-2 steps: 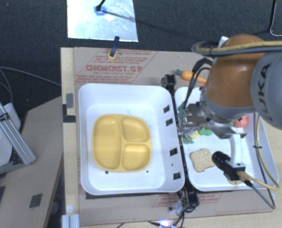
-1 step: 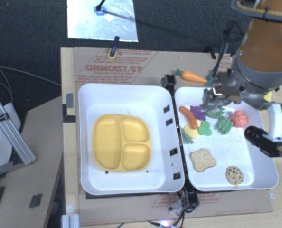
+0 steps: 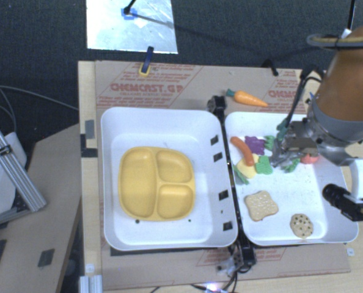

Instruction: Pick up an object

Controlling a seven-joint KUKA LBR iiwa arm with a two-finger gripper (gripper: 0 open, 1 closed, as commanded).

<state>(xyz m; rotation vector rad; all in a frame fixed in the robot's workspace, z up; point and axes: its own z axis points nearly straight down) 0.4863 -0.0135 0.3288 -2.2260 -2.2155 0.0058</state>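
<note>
A white bin (image 3: 108, 182) is seen on the left half of the table (image 3: 169, 81), and a yellow sectioned plate (image 3: 156, 183) is laid flat at its centre. At twelve o'clock from this bin, a small blue and yellow clip (image 3: 146, 61) is found on the table's far edge, just below a shiny sheet (image 3: 129, 17). Between the two bins, at the far end of the seam, a toy carrot (image 3: 246, 98) is laid on the table, outside both bins.

In the right bin (image 3: 334, 224), a cluster of toy food is gathered at about eleven o'clock from the bin's centre: an orange-red sausage shape (image 3: 243, 149), a purple piece (image 3: 255, 144), a yellow piece (image 3: 244, 171) and a green piece (image 3: 264, 165), all touching or just beside one another. A slice of toy bread (image 3: 261, 205) is placed at seven o'clock from the centre, and a chocolate-chip cookie (image 3: 302, 225) lies at five o'clock, apart from the bread.

The pincer (image 3: 283, 159) is lowered among the cluster's right edge, just beside the green piece and a small red piece (image 3: 309, 159). Whether it is spread or pressed together cannot be told, and nothing is seen to be pinched.
</note>
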